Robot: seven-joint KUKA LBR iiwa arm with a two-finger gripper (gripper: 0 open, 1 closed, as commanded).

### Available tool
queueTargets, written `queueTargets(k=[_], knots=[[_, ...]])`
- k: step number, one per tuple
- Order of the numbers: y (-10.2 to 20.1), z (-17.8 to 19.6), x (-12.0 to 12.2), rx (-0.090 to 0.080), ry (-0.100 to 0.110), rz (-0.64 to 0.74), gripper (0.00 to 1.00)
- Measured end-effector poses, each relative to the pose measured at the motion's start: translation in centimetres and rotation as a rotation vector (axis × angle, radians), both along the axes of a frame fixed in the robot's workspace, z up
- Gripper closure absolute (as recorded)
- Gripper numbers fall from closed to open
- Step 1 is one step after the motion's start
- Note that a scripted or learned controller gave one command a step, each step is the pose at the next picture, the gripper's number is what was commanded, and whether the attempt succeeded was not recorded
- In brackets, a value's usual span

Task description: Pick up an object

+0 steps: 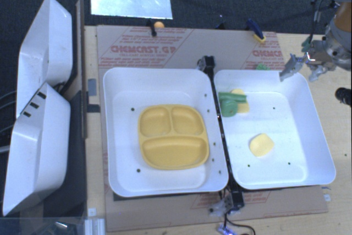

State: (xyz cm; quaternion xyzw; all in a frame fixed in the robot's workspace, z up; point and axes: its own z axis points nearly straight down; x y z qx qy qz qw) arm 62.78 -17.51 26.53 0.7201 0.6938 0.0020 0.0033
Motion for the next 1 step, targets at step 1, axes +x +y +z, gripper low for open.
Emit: queueTargets(k=[1], knots=[[4.89,5.71,-1.18,0.001,0.001,0.016,0.00]])
